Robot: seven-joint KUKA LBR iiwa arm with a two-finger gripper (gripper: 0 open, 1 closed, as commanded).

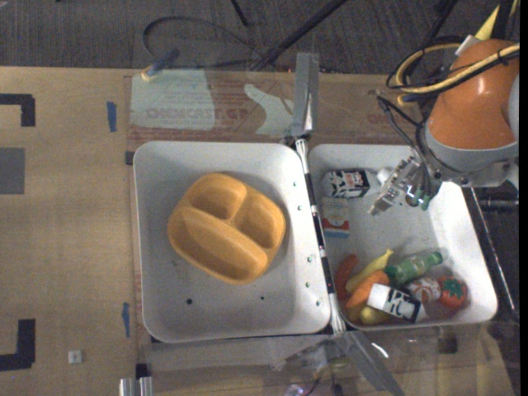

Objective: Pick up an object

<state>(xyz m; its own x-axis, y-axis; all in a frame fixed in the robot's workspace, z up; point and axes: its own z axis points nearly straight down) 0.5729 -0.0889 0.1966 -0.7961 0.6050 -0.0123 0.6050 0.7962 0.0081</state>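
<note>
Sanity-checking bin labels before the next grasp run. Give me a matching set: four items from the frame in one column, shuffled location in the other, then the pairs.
Items:
1. orange divided plate
2. black-and-white carton
3. green bottle
4. gripper

Locations:
A. upper left part of the right bin
B. middle of the left bin
C. above the right bin's upper middle, right of the carton
D. lower part of the right bin, among the toy food

Pairs: 1-B, 2-A, 3-D, 4-C
</note>
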